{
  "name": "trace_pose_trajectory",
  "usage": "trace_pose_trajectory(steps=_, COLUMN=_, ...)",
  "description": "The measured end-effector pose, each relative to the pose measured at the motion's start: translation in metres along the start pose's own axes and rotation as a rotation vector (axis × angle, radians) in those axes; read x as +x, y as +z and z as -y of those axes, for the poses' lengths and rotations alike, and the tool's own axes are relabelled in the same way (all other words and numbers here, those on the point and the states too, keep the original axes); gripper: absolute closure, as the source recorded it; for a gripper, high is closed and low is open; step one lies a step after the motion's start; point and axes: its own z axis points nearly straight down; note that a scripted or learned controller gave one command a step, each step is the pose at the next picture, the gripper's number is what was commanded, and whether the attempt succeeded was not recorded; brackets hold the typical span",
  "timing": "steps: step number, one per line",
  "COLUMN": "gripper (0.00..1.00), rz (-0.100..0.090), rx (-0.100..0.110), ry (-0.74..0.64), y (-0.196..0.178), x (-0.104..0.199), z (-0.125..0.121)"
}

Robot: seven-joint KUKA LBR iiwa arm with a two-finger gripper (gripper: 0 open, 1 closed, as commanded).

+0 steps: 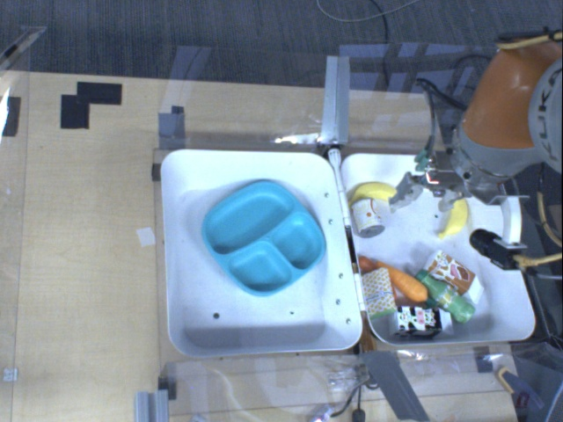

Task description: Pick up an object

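My gripper (433, 183) hangs over the back of the right bin (515, 328), under the orange-banded wrist. Just below it to the right lies a small yellow banana (454, 219). To its left are another yellow banana (373, 190) and a tipped can (368, 219) by the bin's left wall. Nearer the front lie an orange carrot (406, 282), a green bottle (449, 295), a small red-and-white carton (451, 272), a patterned packet (378, 291) and a black-and-white item (416, 321). Nothing shows in the gripper's hold.
The left bin (189, 328) holds a blue divided plate (263, 236). A metal post (334, 95) stands behind the divider between the bins. The arm's grey body and a black part (493, 247) overhang the right bin's right side.
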Motion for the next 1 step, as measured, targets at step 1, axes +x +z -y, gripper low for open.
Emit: trace_pose_trajectory(steps=1, gripper=0.00, rz=0.002, rx=-0.002, ry=-0.192, y=0.0121, x=-0.0767, z=-0.0661)
